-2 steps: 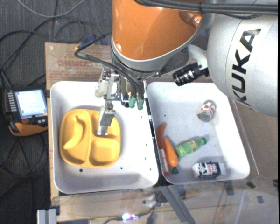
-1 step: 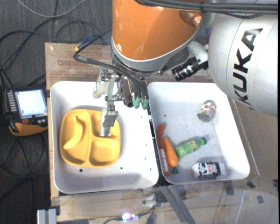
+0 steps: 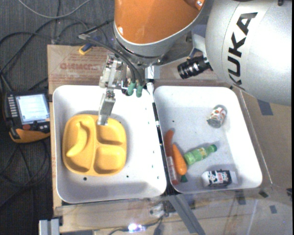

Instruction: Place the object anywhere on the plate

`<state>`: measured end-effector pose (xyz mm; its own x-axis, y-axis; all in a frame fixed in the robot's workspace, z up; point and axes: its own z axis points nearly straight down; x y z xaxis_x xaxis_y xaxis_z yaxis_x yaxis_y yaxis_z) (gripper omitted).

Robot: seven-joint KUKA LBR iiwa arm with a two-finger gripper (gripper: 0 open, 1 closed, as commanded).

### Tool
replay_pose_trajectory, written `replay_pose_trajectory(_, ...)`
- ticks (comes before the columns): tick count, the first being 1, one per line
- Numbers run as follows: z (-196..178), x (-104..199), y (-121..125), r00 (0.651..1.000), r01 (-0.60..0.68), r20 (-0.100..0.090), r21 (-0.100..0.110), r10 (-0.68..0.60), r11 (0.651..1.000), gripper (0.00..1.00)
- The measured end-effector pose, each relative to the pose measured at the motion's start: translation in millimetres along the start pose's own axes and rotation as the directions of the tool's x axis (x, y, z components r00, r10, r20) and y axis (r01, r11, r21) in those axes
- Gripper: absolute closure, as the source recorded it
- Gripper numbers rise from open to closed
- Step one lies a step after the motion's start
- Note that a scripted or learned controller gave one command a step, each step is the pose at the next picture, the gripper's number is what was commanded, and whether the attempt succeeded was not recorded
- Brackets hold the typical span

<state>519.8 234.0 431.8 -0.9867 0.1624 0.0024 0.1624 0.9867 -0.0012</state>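
Camera view gives me the metal two-finger gripper (image 3: 104, 122) low over the far edge of the yellow divided plastic plate (image 3: 94, 146) in the left white bin (image 3: 59, 180); I cannot tell its finger state. A yellow banana (image 3: 78, 142) lies in the plate's left compartment, apart from the gripper. In the right white bin (image 3: 250, 146) I see an orange carrot (image 3: 179, 159) beside a green bottle (image 3: 200, 154).

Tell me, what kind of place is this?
Probably a robotics lab or test bench: a KUKA arm reaches over two white bins holding a yellow plate and toy groceries, with loose cables nearby.
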Motion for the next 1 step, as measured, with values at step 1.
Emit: replay_pose_trajectory(1, -0.7, 16.3, -4.0, 0.993, 0.122, 0.001, 0.002, -0.122, 0.993, 0.00)
